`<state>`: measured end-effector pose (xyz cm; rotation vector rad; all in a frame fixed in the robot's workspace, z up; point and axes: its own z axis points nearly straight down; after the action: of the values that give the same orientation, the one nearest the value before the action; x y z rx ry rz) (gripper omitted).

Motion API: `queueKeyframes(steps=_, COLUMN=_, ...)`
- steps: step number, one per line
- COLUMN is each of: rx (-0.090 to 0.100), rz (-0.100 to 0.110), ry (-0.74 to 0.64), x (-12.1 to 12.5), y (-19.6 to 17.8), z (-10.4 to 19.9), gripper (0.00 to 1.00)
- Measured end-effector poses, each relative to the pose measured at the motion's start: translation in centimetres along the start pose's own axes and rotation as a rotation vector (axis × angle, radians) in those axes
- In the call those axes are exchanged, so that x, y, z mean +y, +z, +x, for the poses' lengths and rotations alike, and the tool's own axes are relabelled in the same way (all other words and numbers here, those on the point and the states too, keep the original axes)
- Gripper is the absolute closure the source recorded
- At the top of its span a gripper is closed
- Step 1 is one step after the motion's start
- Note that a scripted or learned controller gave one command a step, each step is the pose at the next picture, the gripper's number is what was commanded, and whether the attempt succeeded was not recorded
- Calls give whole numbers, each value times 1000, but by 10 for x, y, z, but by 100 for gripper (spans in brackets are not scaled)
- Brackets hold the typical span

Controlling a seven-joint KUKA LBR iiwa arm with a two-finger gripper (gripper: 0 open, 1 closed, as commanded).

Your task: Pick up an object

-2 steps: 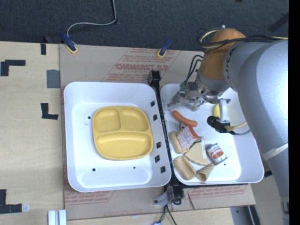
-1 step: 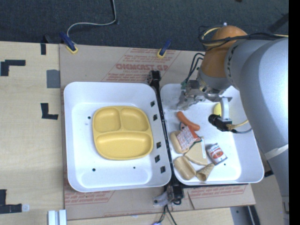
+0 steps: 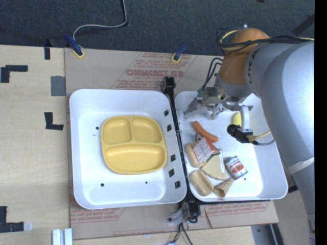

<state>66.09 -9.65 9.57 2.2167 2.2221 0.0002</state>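
Note:
The right bin point(image 3: 265, 185) holds several toy foods. An orange carrot-like stick point(image 3: 204, 131) lies near the bin's left wall. Below it sit a tan bread piece with a red-and-white label point(image 3: 200, 151), a bread roll point(image 3: 200, 182), a cone point(image 3: 223, 188) and a small red-and-white can point(image 3: 236, 166). A yellow piece point(image 3: 236, 119) shows beside the arm. My gripper point(image 3: 206, 107) hangs over the bin's upper left part, just above the orange stick. Its fingers stand apart and open, with nothing between them.
The left bin point(image 3: 84, 188) holds a yellow divided plate point(image 3: 134, 143). A black divider clip row point(image 3: 172, 131) runs between the bins. The big grey arm point(image 3: 288, 96) covers the right bin's right side. Cardboard lies under both bins, and a cable point(image 3: 102, 27) trails at the back.

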Motion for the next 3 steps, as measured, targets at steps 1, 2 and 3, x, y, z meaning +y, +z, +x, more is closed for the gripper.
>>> queueKeyframes(steps=1, rx=2, rz=2, ry=0, x=8, y=10, z=-5, gripper=0)
queueKeyframes(steps=2, rx=1, rz=2, ry=1, x=8, y=11, z=3, gripper=0)
queueKeyframes(steps=3, rx=1, rz=2, ry=1, x=8, y=11, z=3, gripper=0)
